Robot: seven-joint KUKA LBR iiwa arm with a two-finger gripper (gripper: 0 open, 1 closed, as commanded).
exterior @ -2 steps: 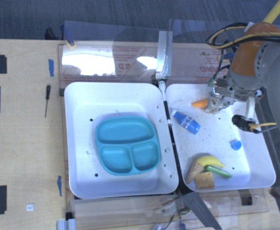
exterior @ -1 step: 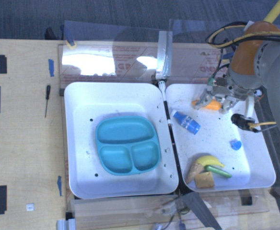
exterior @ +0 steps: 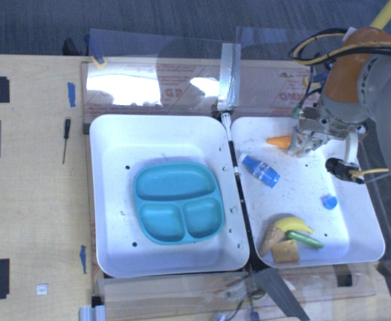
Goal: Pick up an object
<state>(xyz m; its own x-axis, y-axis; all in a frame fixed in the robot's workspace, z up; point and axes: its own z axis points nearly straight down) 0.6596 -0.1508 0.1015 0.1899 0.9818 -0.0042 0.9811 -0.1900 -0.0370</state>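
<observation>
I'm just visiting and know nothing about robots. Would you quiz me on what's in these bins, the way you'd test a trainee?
1. True or false: the teal divided tray lies in the left bin.
2. Which object is nearest the pincer? A) orange carrot-shaped piece B) banana C) small blue cap
3. Fill in: the blue bottle lies in the ____ bin.

Key: 1 true; 2 A; 3 right.
</observation>
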